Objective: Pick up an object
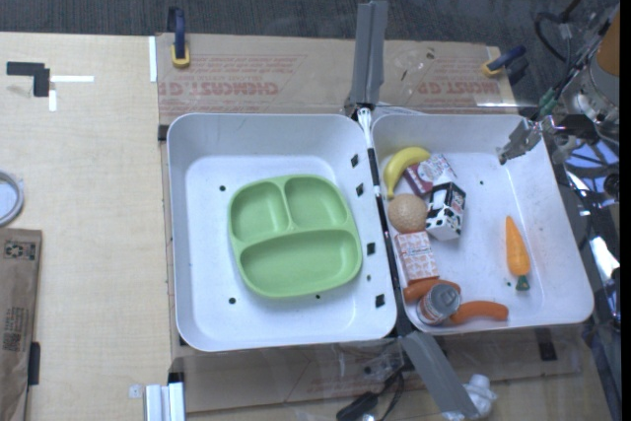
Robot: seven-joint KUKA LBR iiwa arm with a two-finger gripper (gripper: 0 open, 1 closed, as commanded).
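The carrot [517, 246] lies alone at the right of the right bin [478, 175], long axis running up and down the frame, tip upward. The gripper [515, 145] hangs above it in the frame, near the bin's upper right corner, holding nothing. The carrot lies straight down-frame from it, well apart from the banana [404, 165] and cartons [446, 210].

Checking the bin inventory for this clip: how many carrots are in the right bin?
1. The carrot lies alone toward the right bin's right side. The orange-red piece near the front wall looks like a different item, perhaps a chili.
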